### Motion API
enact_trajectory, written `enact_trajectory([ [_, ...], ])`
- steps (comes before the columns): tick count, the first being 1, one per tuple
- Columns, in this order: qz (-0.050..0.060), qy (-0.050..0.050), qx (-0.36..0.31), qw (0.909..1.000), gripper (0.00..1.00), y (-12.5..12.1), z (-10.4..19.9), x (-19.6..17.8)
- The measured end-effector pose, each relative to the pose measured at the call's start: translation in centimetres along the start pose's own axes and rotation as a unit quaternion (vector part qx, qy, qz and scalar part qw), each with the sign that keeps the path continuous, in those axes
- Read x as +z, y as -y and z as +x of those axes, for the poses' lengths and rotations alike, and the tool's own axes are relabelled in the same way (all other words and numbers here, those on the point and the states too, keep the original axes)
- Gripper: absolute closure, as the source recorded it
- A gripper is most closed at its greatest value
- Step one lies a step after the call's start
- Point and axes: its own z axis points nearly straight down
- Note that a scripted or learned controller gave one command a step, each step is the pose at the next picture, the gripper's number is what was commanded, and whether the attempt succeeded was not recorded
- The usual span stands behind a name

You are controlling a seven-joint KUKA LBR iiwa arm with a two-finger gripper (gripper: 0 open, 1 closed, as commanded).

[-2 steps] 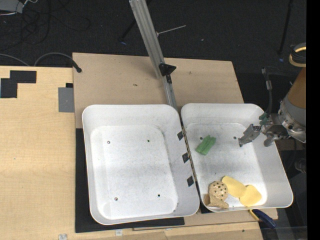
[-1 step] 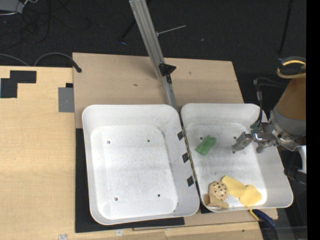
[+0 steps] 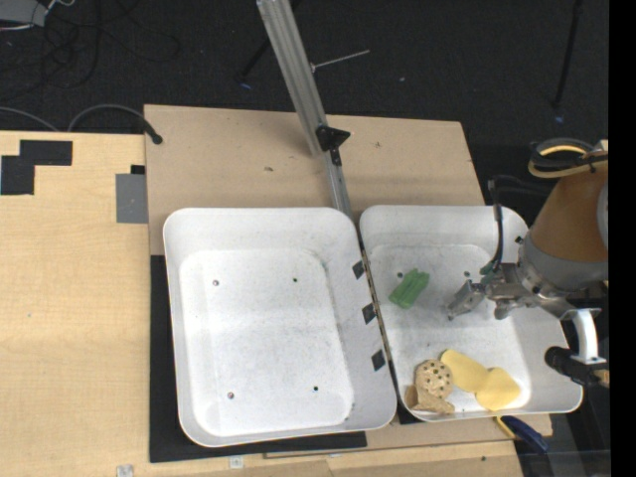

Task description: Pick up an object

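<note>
On my tan bench, two white bins sit side by side. My gripper (image 3: 459,304) hovers low in the right bin (image 3: 437,229); I cannot tell its state. A green object (image 3: 408,288) lies just beside it, yellow pieces (image 3: 481,380) nearer the front.

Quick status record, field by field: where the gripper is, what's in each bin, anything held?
gripper: low in the right bin, right of centre
held: nothing visible between the fingers
green object: right bin, left of the gripper, apart from it
yellow object: right bin, near front edge
tan spotted object: touching the yellow object's left side
left bin: no objects seen
</note>
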Motion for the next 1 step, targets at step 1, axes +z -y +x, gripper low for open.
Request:
enact_trajectory([
  [1, -0.002, 0.001, 0.003, 1.0000, 1.00, -0.07, -0.20, -1.28],
])
